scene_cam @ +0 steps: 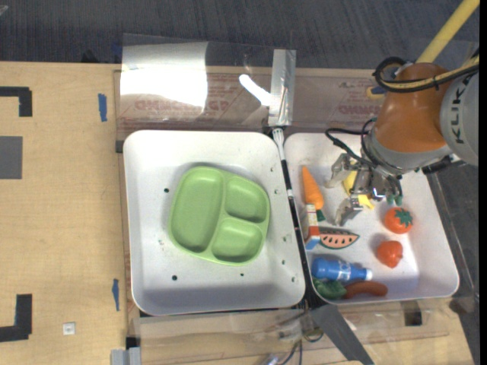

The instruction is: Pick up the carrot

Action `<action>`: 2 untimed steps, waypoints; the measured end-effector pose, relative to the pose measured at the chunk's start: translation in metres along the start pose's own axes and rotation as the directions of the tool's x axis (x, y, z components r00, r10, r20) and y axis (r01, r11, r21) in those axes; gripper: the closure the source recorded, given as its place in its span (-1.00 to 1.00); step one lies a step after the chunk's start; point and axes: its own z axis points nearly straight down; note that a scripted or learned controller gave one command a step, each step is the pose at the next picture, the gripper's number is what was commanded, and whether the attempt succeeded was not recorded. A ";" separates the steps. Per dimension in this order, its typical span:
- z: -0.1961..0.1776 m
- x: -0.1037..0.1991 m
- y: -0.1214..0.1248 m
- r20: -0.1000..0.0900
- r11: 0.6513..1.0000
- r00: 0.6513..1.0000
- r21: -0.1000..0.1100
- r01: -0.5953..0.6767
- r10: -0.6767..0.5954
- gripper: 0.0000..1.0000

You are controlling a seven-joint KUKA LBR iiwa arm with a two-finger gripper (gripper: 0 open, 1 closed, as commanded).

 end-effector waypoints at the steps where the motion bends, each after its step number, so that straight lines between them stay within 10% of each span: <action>1: 0.007 0.047 0.011 0.001 0.998 0.998 0.000 -0.071 0.071 -1.00; 2: 0.008 -0.002 0.018 0.003 0.993 0.993 0.000 0.115 -0.115 -1.00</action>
